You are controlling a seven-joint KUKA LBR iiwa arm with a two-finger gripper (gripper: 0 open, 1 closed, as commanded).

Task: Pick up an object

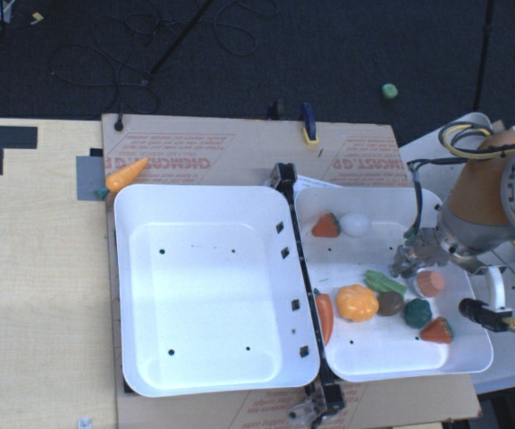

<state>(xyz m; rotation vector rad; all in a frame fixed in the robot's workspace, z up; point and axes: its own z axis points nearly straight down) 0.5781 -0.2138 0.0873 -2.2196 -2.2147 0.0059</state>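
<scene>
The gripper (408,259), its grip state impossible to tell, hangs low in the right bin (392,365) just above a green piece (384,282) and beside a pink one (430,282), where tight crowding could make a grasp slip or snag a neighbour.

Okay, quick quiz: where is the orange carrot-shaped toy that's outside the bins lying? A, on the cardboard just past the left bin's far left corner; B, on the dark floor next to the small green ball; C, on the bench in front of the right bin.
A: the orange carrot-shaped toy lies on the cardboard, just past the far left corner of the left bin.
</scene>
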